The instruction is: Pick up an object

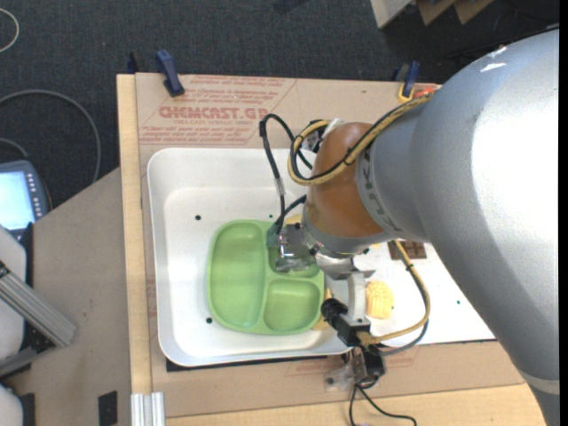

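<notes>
Left bin (177,202) — end effector (288,254) above green plate (235,278), grip unclear; corn (380,299) lies top-to-bottom

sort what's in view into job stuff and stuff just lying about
Job: hand, green divided plate in the left bin, yellow corn-like piece right of the hand.
Lying about: blue clamp, cardboard sheet, lit screen off the bench.

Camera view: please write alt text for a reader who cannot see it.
The gripper of the grey arm hangs over the right edge of a green divided plate lying in the left white bin. A yellow corn cob lies in the right bin.
</notes>
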Controlling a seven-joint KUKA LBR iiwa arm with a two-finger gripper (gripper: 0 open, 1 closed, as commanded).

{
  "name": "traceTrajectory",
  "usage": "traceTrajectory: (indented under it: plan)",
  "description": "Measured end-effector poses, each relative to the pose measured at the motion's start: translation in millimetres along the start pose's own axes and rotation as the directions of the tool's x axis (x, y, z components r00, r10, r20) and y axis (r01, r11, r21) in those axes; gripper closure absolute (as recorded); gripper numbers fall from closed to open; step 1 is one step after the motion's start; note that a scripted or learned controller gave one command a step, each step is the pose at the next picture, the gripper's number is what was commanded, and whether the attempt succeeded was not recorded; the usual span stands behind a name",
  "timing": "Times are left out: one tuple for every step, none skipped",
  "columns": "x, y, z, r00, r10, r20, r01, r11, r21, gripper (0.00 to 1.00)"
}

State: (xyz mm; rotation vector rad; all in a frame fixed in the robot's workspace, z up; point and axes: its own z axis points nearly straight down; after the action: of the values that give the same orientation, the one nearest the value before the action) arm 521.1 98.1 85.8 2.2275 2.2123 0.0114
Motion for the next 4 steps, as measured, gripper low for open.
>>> traceTrajectory:
  plan:
    - [3, 0, -15, 1.000, -0.004, 0.000, 0.004, 1.000, -0.006, 1.00]
    - [3, 0, -24, 1.000, -0.002, 0.000, 0.002, 1.000, -0.005, 1.00]
    - [86, 44, -129, 1.000, -0.016, -0.004, 0.016, 1.000, -0.007, 1.00]
    - [132, 29, -273, 1.000, -0.015, -0.006, 0.014, 1.000, -0.010, 1.00]
